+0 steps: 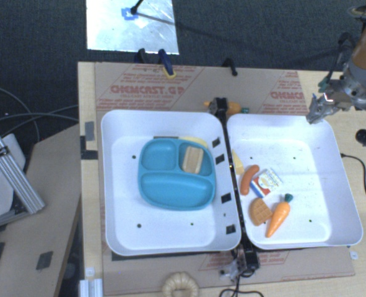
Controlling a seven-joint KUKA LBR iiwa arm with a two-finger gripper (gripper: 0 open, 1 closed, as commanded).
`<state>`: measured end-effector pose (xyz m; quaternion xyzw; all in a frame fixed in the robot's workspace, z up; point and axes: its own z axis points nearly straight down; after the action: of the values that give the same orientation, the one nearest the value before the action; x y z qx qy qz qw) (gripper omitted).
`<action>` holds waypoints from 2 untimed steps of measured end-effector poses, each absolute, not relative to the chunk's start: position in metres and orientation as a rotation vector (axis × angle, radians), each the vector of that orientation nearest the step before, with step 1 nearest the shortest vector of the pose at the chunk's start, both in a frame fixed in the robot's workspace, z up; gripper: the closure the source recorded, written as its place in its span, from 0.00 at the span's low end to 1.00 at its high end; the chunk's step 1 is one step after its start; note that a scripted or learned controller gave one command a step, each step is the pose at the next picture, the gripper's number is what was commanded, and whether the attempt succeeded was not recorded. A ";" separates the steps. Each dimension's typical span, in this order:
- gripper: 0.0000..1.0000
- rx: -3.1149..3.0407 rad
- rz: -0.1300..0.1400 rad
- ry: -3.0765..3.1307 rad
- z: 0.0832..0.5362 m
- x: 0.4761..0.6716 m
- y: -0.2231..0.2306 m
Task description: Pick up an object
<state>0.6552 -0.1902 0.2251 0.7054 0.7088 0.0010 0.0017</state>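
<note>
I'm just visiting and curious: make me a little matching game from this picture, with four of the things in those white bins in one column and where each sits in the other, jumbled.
Things:
1. orange plastic toy carrot with a green top
2. blue divided plastic plate
3. tan toy bread slice
4. the robot's metal claw

Places:
A. in the left bin
B. over the right bin's far right corner
C. in the right bin, near its front edge
D. in the plate's upper right compartment

Pairs: 1-C, 2-A, 3-D, 4-B
</note>
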 end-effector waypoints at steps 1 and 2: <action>1.00 2.211 0.002 2.232 0.222 0.643 -0.131; 1.00 2.209 0.005 2.232 0.227 0.650 -0.079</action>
<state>0.6505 -0.0791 0.2267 0.7035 0.7107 0.0016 0.0008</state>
